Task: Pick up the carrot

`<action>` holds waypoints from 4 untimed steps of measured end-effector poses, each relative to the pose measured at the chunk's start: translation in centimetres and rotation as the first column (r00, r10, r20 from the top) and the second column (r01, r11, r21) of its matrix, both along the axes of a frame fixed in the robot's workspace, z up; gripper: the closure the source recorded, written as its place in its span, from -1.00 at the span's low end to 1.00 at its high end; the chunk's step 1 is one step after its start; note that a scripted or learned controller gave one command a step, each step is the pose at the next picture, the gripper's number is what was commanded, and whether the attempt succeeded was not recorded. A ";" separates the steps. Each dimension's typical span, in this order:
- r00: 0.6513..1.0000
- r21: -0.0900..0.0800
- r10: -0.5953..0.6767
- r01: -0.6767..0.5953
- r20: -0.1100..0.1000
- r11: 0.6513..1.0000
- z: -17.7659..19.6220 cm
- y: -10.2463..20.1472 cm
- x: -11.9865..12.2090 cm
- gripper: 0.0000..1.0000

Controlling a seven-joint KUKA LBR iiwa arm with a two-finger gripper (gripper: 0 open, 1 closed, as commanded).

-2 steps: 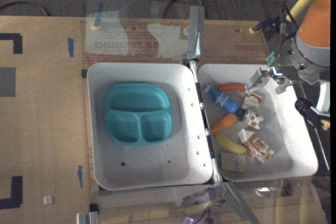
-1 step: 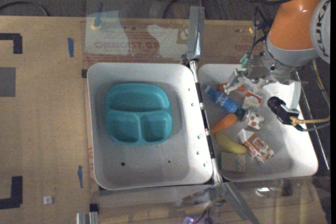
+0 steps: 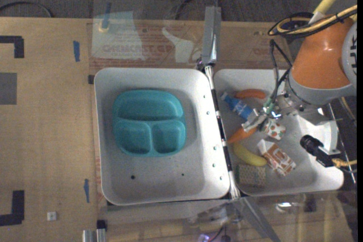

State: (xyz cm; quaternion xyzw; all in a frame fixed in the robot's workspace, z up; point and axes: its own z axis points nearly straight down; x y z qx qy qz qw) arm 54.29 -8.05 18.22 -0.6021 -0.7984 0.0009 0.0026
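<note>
- Not lifted yet. Taking the tapered orange piece as the carrot (image 3: 240,135): flat on the floor of the right bin (image 3: 326,178), just up-view of the banana (image 3: 250,156), very close to it, contact unclear.
- Second orange thing (image 3: 250,93) well up-view of the banana, by the bin's far wall. Looks rounder, so probably not the target, but can't rule it out here.
- Gripper (image 3: 265,117) up-view and slightly right of the banana, right beside the carrot's thick end, low among the clutter.
- Can't tell whether the pincer is spread or pressed together: too small and blurred. Nothing orange visibly pinched in it.
- Crowded around there:
  - blue bottle-like thing (image 3: 233,102) up-view and left of the banana
  - white spotted piece (image 3: 275,130) up-view and right
  - red-and-white packet (image 3: 281,160) just right
  - tan block (image 3: 252,174) just down-view
- Teal divided tray (image 3: 148,123) well left of the banana, in the left bin (image 3: 102,139). Irrelevant to the pick.
- Progress, as a judgement: approach roughly done, grasp unconfirmed, lift not done.
- Left to do: confirm a pinch across the carrot, then raise it clear of the banana and its neighbours.
- Likely failure modes: closing on the spotted piece or the bottle instead, or shoving the carrot into the banana.
</note>
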 end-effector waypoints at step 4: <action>0.979 -0.003 -0.206 0.206 0.003 0.979 0.1 4.6 7.5 1.00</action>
